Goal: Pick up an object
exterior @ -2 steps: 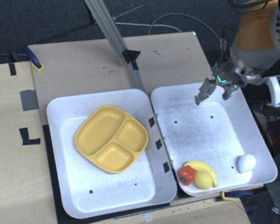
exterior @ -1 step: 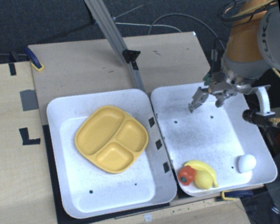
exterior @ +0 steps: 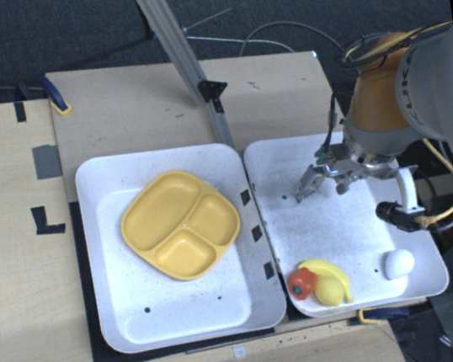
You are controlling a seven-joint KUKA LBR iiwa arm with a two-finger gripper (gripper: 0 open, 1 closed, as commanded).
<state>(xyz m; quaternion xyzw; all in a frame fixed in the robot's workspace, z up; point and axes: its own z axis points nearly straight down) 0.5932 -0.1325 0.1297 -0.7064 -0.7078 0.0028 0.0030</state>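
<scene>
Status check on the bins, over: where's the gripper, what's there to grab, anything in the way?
Gripper over right bin, holding nothing. Red and yellow toy fruit and small white ball along near edge. Path clear.

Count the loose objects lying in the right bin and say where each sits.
3, all along the right bin's near edge: a red tomato-like piece at the left corner, a yellow banana-like piece touching it, and a white egg-like ball toward the right corner. The arm may hide more.
</scene>
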